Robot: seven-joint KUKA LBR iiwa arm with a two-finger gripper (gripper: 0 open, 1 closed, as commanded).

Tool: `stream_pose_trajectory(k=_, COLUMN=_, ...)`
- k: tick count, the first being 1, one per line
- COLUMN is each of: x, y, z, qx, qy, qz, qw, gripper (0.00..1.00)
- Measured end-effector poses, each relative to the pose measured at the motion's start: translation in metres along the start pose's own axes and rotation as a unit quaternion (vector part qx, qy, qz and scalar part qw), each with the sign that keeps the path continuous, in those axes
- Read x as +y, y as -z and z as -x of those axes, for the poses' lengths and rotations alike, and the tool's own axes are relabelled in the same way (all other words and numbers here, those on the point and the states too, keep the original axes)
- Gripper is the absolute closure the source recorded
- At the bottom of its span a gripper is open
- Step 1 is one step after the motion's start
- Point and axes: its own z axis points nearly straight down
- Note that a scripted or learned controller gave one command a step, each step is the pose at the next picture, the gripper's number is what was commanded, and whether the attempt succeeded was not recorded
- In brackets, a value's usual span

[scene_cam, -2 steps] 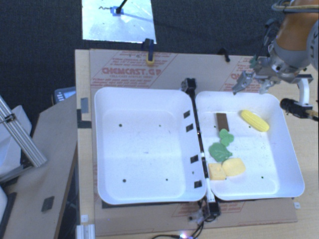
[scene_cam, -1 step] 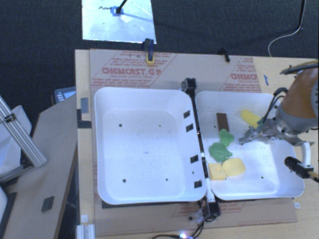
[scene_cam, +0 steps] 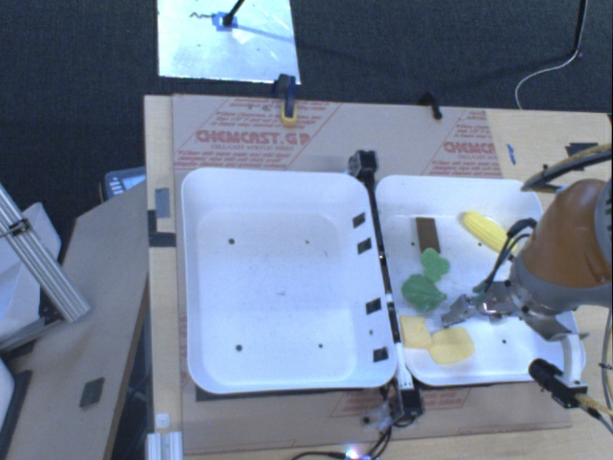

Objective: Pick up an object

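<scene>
The near edge of the desk (scene_cam: 287, 427) carries 2 shallow white bins side by side. In the right bin (scene_cam: 412, 195), nearest the camera, a flat yellow piece (scene_cam: 451, 346) lies beside a pale yellow square block (scene_cam: 415, 331), the 2 touching or nearly so. Just beyond them sits a green crumpled piece (scene_cam: 422, 290), with a second, smaller green piece (scene_cam: 435, 264) touching its far side. Farther back a dark brown bar (scene_cam: 426, 233) lies upright along the bin floor, and to its right a yellow corn-shaped toy (scene_cam: 485, 227) rests at a slant near the far wall.

The arm (scene_cam: 575, 247), grey with an orange band, comes in from the right and hangs low over the right bin. Its gripper (scene_cam: 466, 308) is just above the flat yellow piece and right of the larger green piece; whether its tips are apart or together I cannot tell, and nothing is seen between them.

The left bin (scene_cam: 278, 276) lies beside it. Beyond both bins the desk shows a brown sheet with red lettering (scene_cam: 254, 134).
</scene>
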Motion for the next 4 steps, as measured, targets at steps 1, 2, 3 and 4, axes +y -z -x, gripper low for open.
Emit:
stream_pose_trajectory(k=1, x=0.070, y=0.002, z=-0.040, qx=-0.002, qy=0.004, qz=0.007, qw=1.0000, gripper=0.00)
stream_pose_trajectory(k=2, x=0.119, y=0.003, z=-0.056, qx=-0.003, qy=0.003, qz=0.007, qw=1.0000, gripper=0.00)
stream_pose_trajectory(k=3, x=0.118, y=0.014, z=-0.055, qx=-0.002, qy=0.002, qz=0.007, qw=1.0000, gripper=1.00)
stream_pose_trajectory(k=4, x=0.167, y=0.240, z=-0.061, qx=-0.004, qy=0.003, qz=0.015, qw=0.9999, gripper=1.00)
